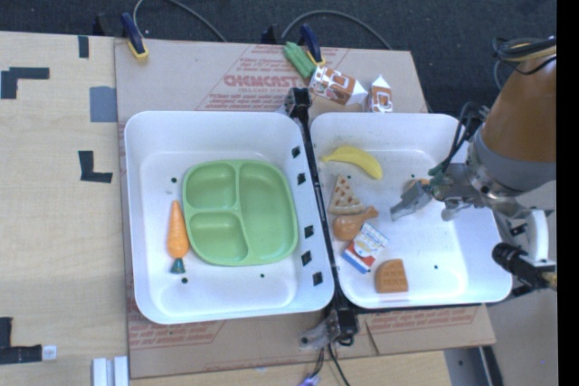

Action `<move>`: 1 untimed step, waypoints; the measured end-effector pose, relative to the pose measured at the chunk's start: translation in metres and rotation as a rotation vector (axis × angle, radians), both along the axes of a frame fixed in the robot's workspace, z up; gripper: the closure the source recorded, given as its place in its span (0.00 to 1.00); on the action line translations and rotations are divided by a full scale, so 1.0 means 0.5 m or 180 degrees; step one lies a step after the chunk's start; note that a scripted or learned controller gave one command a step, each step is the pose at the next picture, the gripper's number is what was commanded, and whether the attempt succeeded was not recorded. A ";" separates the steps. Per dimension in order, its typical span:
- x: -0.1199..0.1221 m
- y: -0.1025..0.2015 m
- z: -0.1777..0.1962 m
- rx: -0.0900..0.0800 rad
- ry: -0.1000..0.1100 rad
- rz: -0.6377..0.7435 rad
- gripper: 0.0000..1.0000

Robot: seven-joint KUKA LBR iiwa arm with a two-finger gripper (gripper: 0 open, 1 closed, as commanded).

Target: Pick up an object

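Dark carpet is showing behind a wooden bench on which two shallow white bins are sitting side by side on brown cardboard. From where I am standing, the grey arm with the orange band is reaching in over the right-hand white bin [470, 280], and its two-finger gripper [407, 203] is hanging low above bare floor near the middle of that bin, with nothing between its fingers; whether they are spread or closed I cannot tell. Lying near it, to its left, are a yellow plastic banana [355, 161], a toy pizza slice [342, 193], a brown toy chicken drumstick [351, 223], a small red, white and blue packet [364, 247] and an orange toast-like block [391, 276]. Over in the left-hand white bin [145, 221] a green divided plate [240, 212] and an orange toy carrot [176, 232] are resting. As I judge it, nothing is being lifted yet, so the whole pick is remaining to do
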State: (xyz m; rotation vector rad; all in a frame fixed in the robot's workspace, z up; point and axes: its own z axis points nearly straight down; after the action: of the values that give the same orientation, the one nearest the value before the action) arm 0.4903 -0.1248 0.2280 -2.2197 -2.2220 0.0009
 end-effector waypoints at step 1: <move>0.180 0.067 -0.089 0.0002 0.0003 0.0005 0.00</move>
State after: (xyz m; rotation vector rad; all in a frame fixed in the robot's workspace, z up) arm 0.5802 -0.0912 0.1836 -2.2173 -2.2229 0.0011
